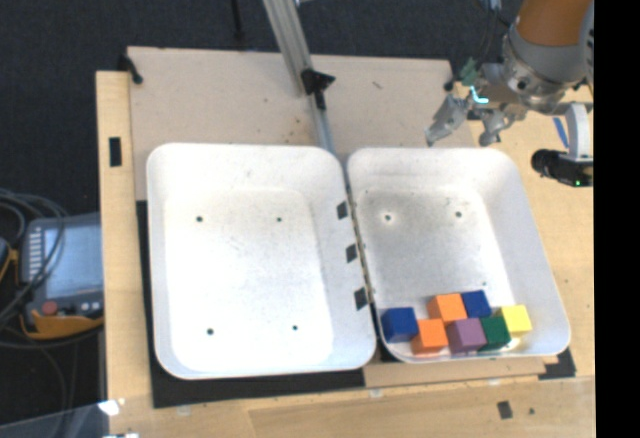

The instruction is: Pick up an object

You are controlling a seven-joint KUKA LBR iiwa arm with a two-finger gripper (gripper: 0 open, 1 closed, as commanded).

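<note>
Several small coloured cubes lie bunched at the near edge of the right bin (520, 226): a blue cube (399, 323), two orange cubes (449, 306) (431, 333), a darker blue cube (476, 302), a purple cube (465, 334), a green cube (494, 330) and a yellow cube (516, 318). My gripper (466, 128) hangs above the far right rim of the right bin, well away from the cubes. Its fingers are spread apart with nothing between them.
The left bin (250, 256) lies beside the right one, with a divider strip between them. A slanted aluminium rail (285, 21) rises behind the bins. A control pendant (60, 271) and cables sit off the bench's left side.
</note>
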